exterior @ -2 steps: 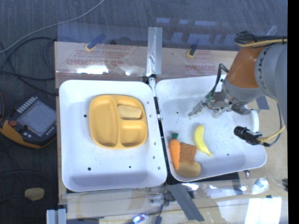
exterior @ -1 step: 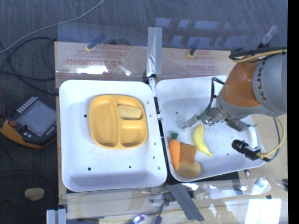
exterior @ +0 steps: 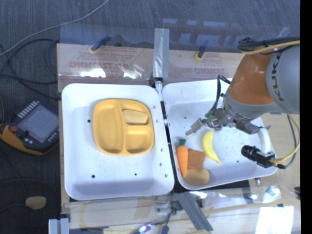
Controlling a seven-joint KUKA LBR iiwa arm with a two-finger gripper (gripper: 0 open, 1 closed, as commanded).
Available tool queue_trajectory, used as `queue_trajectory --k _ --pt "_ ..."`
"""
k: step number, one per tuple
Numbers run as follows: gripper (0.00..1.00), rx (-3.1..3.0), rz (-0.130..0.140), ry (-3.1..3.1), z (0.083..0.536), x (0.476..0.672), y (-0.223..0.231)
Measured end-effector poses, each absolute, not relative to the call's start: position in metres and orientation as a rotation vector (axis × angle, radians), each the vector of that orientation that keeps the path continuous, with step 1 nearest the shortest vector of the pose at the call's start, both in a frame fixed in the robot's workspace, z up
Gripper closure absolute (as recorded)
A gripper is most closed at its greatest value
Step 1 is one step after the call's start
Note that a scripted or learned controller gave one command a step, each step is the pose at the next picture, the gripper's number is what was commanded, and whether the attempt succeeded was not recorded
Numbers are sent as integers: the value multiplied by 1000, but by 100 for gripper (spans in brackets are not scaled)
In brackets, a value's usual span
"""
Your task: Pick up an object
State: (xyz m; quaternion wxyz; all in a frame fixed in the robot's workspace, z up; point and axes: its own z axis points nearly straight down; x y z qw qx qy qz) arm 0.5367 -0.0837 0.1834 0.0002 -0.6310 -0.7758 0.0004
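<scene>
Tray in left bin

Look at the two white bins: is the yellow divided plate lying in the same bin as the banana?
No, the yellow divided plate lies in the left bin, while the banana lies in the right bin.

You are looking at two white bins: the left bin is speckled with small dark dots, as is the right bin. In the left one sits a yellow-orange divided tray. In the right one lie a yellow banana, an orange carrot with a green top, and a tan and brown piece of bread. The arm is grey with an orange band. The floor is dark grey carpet, crossed by a pale cable. Left of the bins lies a black and orange pendant.
</scene>
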Motion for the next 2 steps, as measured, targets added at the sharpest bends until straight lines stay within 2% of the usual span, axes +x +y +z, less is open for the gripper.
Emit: queue_trajectory --k 1,2 --pt "0 -1848 -23 -2571 107 542 -124" --pt "100 -1847 -26 -2566 117 542 -123"
